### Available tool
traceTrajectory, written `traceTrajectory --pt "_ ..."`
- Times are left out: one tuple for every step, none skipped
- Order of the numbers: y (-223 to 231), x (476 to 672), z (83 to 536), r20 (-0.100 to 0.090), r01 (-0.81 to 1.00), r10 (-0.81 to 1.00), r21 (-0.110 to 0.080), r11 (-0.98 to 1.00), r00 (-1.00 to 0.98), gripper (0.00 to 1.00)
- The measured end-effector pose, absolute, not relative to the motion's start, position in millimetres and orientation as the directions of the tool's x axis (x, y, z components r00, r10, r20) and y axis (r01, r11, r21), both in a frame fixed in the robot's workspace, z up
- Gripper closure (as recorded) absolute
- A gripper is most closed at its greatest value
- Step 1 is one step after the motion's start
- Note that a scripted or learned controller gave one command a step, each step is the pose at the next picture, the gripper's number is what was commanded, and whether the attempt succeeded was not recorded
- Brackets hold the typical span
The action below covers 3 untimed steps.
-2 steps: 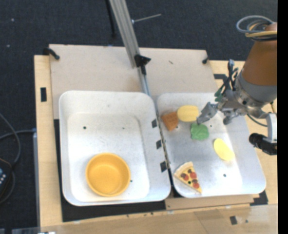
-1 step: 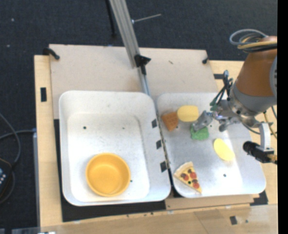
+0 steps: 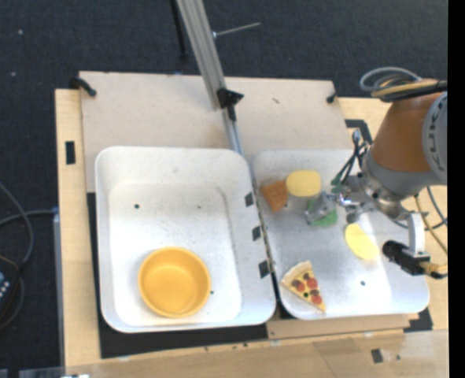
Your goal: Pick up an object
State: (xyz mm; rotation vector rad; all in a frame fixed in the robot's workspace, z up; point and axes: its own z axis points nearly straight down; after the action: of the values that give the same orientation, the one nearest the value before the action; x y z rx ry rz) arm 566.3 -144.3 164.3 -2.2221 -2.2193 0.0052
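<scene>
Green object (image 3: 324, 217): small, irregular in outline, lying on the floor of the right bin (image 3: 389, 294) near its middle. The gripper (image 3: 323, 209) sits directly over it, with the metal fingertips at the object's upper edge. The view does not resolve whether the object sits between the fingers or just beneath them, and whether the jaws are released or clenched cannot be told.

Camera view, remaining contents of the right bin: a pale yellow rounded piece (image 3: 304, 183) lies up and to the left of the gripper, touching a brown, roughly cubic block (image 3: 275, 196) beside the bin's left wall. A flat yellow oval piece (image 3: 361, 242) lies below and to the right of the gripper, near but apart from the green object. A triangular pizza slice toy (image 3: 304, 283), tan crust with red spots, rests at the bin's lower left corner.

Left bin (image 3: 122, 172): white, shallow, speckled surface, rounded corners. A smooth round yellow bowl (image 3: 175, 281) stands upright in its lower half.

Arm (image 3: 409, 144): enters from the right, with an orange band and a grey wrist, above the right bin's upper right area.
</scene>
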Motion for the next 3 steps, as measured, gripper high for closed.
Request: traceTrajectory --pt "-145 568.2 178 -0.001 1.0 1.0 0.004 -0.005 0.005 1.0" --pt "-151 568.3 223 -0.002 1.0 1.0 0.006 -0.005 0.005 1.0" --pt "-154 572.8 284 -0.003 1.0 1.0 0.005 0.003 -0.003 1.0"
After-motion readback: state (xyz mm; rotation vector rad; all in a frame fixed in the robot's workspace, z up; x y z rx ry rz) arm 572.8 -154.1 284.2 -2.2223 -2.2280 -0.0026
